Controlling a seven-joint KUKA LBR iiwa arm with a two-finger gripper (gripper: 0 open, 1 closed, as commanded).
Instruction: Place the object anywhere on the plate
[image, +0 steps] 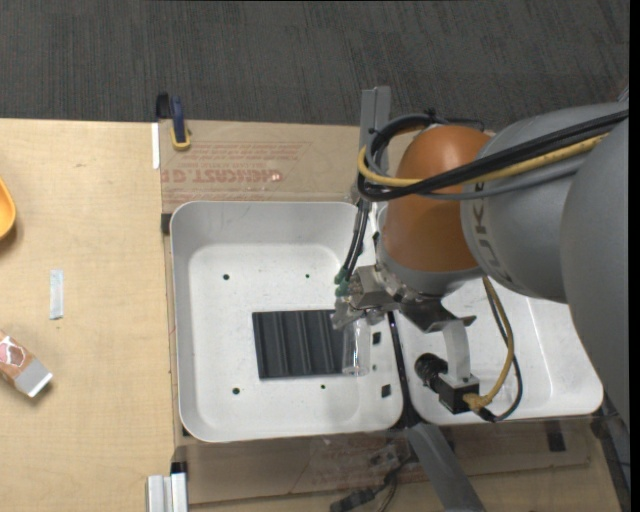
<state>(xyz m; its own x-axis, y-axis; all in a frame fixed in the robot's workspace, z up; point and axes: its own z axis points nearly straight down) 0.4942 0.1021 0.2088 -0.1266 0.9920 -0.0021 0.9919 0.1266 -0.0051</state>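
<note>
Camera view: low and centre in the frame, a dark ribbed plate (296, 344) lies flat in the left white bin (200, 300). At the plate's right edge, the claw (352, 352) points down; I cannot tell its state. Above it, the orange-banded grey arm (520, 210) fills the right side over the right bin (560, 390). A cardboard sheet (240, 165) lies on the worktop (80, 300), upper centre.

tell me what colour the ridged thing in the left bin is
Dark grey to black, with lengthwise ridges; the ridged thing shows in the camera view.

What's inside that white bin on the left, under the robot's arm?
In the left bin lies a dark ribbed rectangular plate, flat on the floor. The claw hangs over its right edge; whatever lies beneath the claw and arm is covered.
</note>
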